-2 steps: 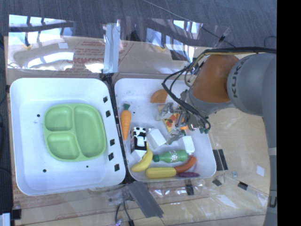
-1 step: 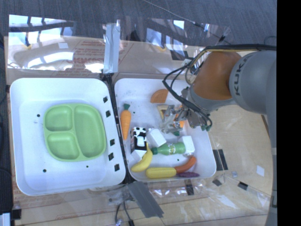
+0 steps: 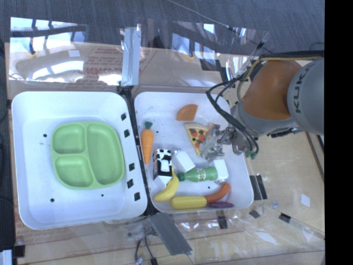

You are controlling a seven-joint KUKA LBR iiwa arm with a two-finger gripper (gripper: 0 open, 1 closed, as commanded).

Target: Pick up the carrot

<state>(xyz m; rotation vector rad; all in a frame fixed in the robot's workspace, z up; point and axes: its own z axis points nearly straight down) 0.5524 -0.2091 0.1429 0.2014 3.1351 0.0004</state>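
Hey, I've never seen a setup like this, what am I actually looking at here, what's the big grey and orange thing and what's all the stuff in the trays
You are looking down at a slant from one fixed camera above a workbench. The big grey and orange thing is a robot arm, reaching in from the right. At its end is its tool, the part that grasps; it sits low over the right bin, close to a toy pizza slice, and I see nothing held in it.

Two shallow white bins sit side by side. The left bin holds a green divided plate. The right bin holds toy food: the carrot along its left wall, an orange wedge, a green bottle, a banana, and a few more pieces near the front. The carrot, which the arm is meant to pick up, lies untouched.
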